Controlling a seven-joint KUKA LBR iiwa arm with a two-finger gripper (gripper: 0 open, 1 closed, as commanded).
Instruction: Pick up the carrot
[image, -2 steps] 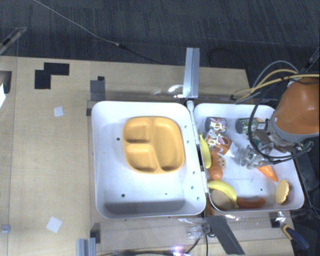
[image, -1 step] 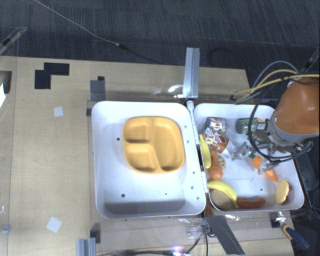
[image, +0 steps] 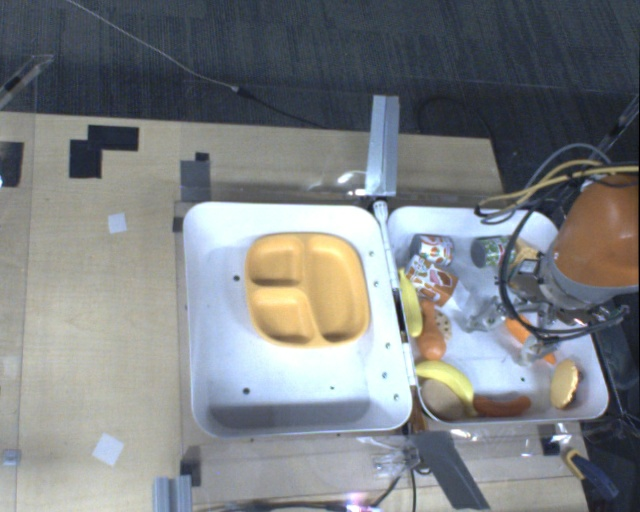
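The carrot (image: 518, 329) shows as a small orange piece in the right bin (image: 590, 405), near its right side, mostly covered by the arm's wrist. Another orange bit (image: 546, 352) peeks out just below it. My gripper (image: 527, 322) hangs low over that spot, under the grey wrist and the orange band (image: 602, 236). The wrist and its cables hide how the gripper meets the carrot.
The right bin also holds a banana (image: 446, 379), a brown sausage (image: 501, 405), a bread roll (image: 565, 384), a printed snack packet (image: 432, 268), a dark can (image: 489, 250) and a crumpled silver item (image: 484, 316). A yellow divided plate (image: 303, 287) lies in the left bin (image: 215, 400).
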